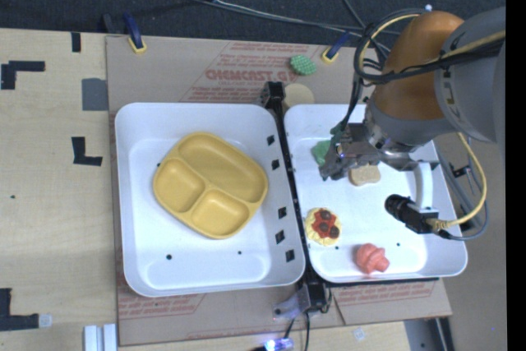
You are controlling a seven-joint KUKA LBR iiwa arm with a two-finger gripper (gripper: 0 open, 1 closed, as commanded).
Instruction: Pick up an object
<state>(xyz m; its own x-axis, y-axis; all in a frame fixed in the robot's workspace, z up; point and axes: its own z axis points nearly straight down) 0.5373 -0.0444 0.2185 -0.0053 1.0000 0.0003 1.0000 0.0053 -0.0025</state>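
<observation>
My gripper (339, 161) hangs low over the upper middle of the right bin (436, 259). A green object (321, 151) lies right at its left side, touching or nearly touching the fingers. A tan piece (364, 174) sits just to the gripper's right. Lower in the same bin lie a yellow round toy with red dots (323, 226) and a pink toy (371, 258). Whether anything sits between the fingers is hidden by the gripper body.
A yellow divided plate (210, 184) lies in the left bin (140, 259). A black divider (283, 177) separates the bins. A green dotted object (302, 63) rests on the cardboard behind the bins. Cables and a black fitting (408, 212) hang beside the arm.
</observation>
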